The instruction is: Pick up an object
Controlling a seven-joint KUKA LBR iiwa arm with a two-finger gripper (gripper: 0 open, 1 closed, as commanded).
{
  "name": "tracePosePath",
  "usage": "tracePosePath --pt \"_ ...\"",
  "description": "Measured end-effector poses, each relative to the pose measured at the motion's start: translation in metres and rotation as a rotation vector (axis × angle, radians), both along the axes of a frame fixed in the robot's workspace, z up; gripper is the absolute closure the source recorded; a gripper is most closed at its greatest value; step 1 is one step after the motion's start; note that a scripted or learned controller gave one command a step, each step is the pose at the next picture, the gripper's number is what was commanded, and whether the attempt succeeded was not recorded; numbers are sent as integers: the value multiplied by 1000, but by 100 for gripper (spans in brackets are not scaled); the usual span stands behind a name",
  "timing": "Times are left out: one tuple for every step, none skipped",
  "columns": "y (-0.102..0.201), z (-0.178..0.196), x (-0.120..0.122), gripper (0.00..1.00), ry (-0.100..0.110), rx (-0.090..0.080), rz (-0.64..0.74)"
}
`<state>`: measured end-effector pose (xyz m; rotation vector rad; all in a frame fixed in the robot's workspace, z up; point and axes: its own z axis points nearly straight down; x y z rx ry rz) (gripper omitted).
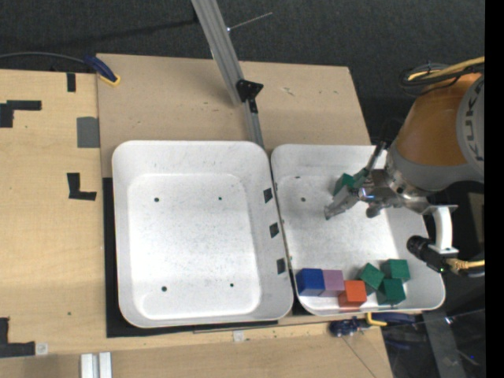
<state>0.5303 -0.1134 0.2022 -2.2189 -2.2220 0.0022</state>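
**Green block at the fingertips, right bin**

Left to right, as we read it. The left bin (134,172) sits alongside its neighbour, the two rims touching down the middle. We pass over it; the coming move has nothing to do with it.

In the right bin (315,160) we find the gripper (350,198), reaching in from the right and pointing leftward and slightly down the frame. One grey finger (339,207) stretches out toward the bin's centre. A small green block (344,183) lies tight against the upper side of the fingers, touching or nearly so. We cannot tell whether it is clamped between them or merely beside them; the fingers' spread is not readable at this angle, and we will not guess it.

Along the near wall of the same bin lies a row of loose pieces: a blue cube (310,281), a lilac cube (333,280), an orange cube (354,291) and three more green cubes (384,280). These lie well apart from the gripper, down-frame of it.

Our judgement: the turning relation is that green block at the fingertips, on the up-frame side.
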Motion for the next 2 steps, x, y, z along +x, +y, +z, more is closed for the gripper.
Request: tracePosePath --pt "8 -61 -6 0 6 1 -1" --pt "8 -113 -7 0 2 -1 0"
